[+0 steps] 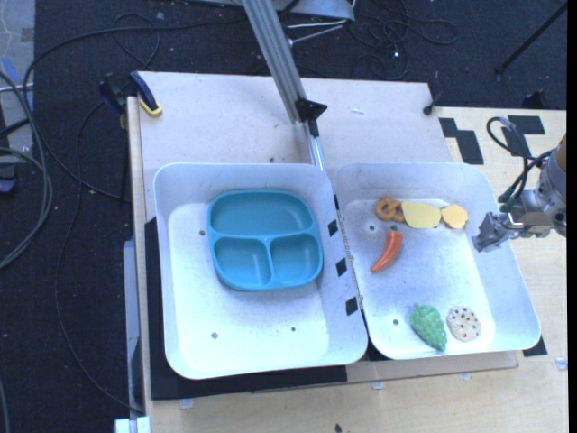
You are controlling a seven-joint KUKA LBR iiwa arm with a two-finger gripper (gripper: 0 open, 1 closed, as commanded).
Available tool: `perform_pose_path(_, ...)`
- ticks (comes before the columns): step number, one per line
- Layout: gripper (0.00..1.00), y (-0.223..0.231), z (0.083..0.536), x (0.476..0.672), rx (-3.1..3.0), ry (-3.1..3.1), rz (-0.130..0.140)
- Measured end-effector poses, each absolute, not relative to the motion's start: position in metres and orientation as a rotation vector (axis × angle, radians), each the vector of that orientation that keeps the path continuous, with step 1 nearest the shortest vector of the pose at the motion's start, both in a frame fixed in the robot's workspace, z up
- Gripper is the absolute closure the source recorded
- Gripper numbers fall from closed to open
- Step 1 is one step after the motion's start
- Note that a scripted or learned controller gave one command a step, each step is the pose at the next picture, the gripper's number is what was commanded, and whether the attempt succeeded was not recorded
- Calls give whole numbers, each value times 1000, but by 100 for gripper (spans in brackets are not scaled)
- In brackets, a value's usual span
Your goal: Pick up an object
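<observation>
Two shallow white bins sit side by side on the pale surface (234,115). The left bin (180,332) holds a blue divided tray (266,240) with three compartments, lying flat near the middle of the bin, a little toward its far side.

The right bin (505,305) holds the small items. Along its far side there is a row: a brown pretzel (389,209) on the left, a pale yellow piece (420,215) just beside it, and a smaller orange-yellow piece (455,216) touching or nearly touching that one's right end. Just below the pretzel lies a red-orange pepper (387,251), tilted, with its tip pointing down and left. Near the bin's front edge lie a green leafy piece (430,326) and, right beside it, a round speckled cookie (463,324).

The arm (548,188) comes in from the right edge of the view. Its gripper (492,231) sits at the right rim of the right bin, level with the row of yellow pieces and apart from the nearest of them. Nothing shows between its fingers, and whether they are spread or pressed together cannot be told from this angle.

A slanted metal pole (275,48) runs from the top of the view down to the gap between the two bins. Black cables (63,179) trail over the dark floor around the surface.
</observation>
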State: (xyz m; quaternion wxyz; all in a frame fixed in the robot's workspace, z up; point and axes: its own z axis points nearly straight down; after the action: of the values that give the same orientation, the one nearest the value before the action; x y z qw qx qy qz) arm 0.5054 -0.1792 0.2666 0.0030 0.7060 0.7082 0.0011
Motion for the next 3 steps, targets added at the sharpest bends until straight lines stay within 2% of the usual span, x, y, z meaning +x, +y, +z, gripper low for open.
perform_pose_path(3, 100, -10, 240, 512, 2214, 2231, 0)
